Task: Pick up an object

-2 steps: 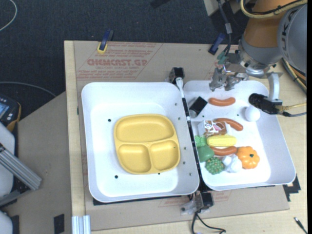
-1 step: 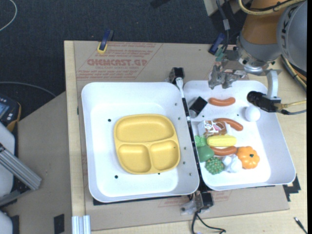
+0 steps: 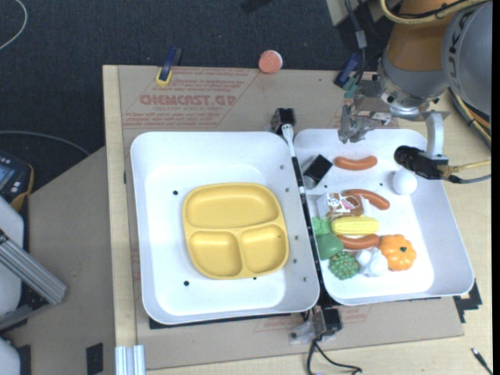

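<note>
tray [image 3: 234, 231] in L bin [image 3: 152, 209], toys [image 3: 362, 233] in R bin [image 3: 445, 241]

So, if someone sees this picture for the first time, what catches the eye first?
Probably the yellow divided tray, alone in the left bin. Next, the colourful toy food in the right bin: sausages, a corn cob, an orange pumpkin. The gripper hangs above that bin's far edge.

You can read one marking: red letters spelling "CHEMCAST" followed by what looks like "G.P", printed on the brown board [image 3: 199, 92] at 12 o'clock of the left bin [image 3: 156, 151]. Smaller red lines under it are too blurred for you to read.
</note>
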Tool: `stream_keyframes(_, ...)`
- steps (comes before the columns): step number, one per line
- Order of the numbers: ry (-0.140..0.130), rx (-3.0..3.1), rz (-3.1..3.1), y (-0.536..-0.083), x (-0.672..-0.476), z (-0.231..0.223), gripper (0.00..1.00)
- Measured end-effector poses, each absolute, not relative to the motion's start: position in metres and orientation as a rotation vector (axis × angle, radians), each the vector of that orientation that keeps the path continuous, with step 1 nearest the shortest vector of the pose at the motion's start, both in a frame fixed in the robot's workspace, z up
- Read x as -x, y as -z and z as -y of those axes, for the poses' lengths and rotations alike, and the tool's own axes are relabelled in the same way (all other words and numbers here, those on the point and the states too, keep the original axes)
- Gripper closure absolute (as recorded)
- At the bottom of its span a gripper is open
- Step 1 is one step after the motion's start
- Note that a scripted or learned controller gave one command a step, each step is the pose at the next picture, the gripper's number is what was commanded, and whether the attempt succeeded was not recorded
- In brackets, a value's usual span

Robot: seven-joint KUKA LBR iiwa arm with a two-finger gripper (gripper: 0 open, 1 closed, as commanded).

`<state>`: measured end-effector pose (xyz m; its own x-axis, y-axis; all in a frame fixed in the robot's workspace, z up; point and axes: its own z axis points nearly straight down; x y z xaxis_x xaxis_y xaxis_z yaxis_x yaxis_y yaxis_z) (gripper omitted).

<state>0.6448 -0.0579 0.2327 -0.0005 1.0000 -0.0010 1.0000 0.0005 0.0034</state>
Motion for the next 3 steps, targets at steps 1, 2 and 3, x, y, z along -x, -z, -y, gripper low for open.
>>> stream_keyframes(1, 0.004, -2.225, -2.222, -0.216, -0.632, 0.061, 1.00)
stream_keyframes(2, -0.001, -2.221, -2.220, -0.224, -0.630, 0.064, 1.00)
stream_keyframes(3, -0.002, -2.219, -2.221, -0.229, -0.629, 0.060, 1.00)
